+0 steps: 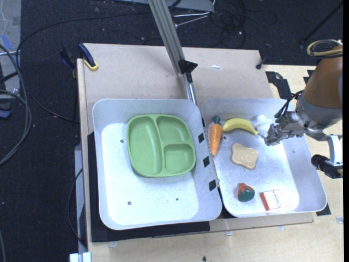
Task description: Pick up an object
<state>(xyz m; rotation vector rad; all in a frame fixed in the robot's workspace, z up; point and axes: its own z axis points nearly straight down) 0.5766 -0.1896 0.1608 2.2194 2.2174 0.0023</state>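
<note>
Objects for picking are lying in the right bin, five of them spread over its floor. Toward the back a yellow banana is curving with its ends pointing down toward the front, and just to its left an orange carrot with a green top is lying along the bin's left wall, its tip pointing to the front. In the middle a slice of toast is resting flat, apart from the rest. Nearer the front edge a small red and green fruit, perhaps a strawberry, is sitting beside a red and white box, the two close but not touching. The gripper is hanging low over the back right part of this bin, just right of the banana's end, near a small white thing too blurred to name; whether it is open or closed cannot be told, and nothing is visibly being gripped. The arm is reaching in from the right, its orange band showing above the grey wrist. In the left bin a green divided plate is lying with three compartments.
</note>
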